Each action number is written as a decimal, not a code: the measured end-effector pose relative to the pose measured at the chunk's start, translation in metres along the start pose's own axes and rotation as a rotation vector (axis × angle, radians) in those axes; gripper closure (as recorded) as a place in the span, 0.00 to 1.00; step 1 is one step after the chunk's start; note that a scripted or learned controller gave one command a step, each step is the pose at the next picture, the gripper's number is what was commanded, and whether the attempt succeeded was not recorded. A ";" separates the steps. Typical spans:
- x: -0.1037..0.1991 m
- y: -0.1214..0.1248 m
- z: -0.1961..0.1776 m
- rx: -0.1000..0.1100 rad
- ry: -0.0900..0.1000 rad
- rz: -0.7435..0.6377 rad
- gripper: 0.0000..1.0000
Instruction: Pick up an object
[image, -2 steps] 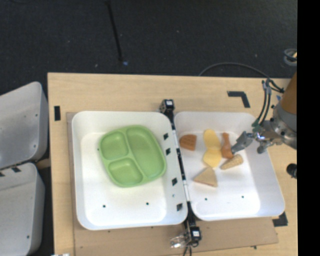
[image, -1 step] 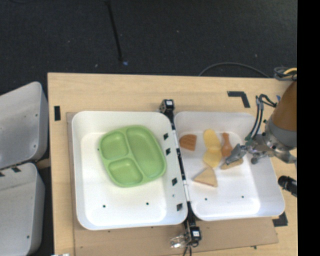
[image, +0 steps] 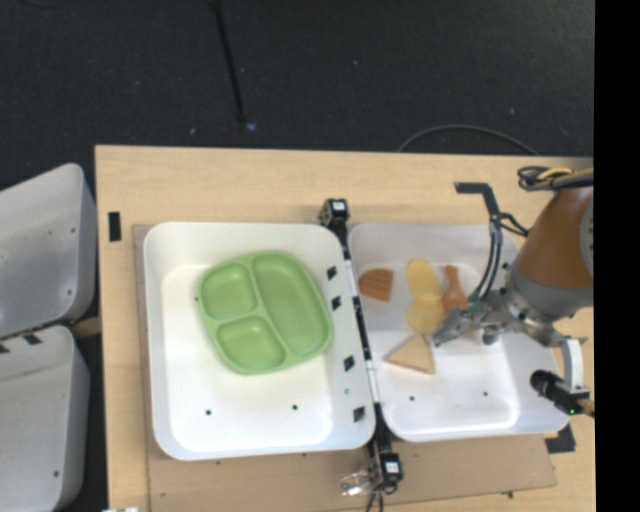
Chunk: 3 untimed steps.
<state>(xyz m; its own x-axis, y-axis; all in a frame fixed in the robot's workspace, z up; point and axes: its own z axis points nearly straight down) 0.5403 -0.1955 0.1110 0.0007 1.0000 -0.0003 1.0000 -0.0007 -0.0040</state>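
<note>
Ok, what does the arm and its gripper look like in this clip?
The arm shows an orange-brown rounded band above a grey wrist section. Dark cables loop from its upper side down toward the wrist. The gripper is a grey metal two-finger type. A white bracket with a black fitting sits below the wrist.

This was a robotics lab set-up rather than a home. A plain wooden bench bore two shallow white bins, and the left bin served as landmark: dark floor lay beyond it, cables trailed to its right, and the grey-and-orange arm stood right of it.
</note>
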 end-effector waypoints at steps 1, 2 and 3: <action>-0.001 0.001 -0.014 -0.006 -0.001 0.004 1.00; -0.007 0.000 -0.078 -0.011 -0.003 0.002 1.00; -0.004 -0.002 -0.140 -0.012 -0.003 -0.003 1.00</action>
<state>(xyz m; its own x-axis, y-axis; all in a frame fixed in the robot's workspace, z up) 0.5385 -0.1990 0.2513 -0.0027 1.0000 -0.0033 1.0000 0.0027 0.0083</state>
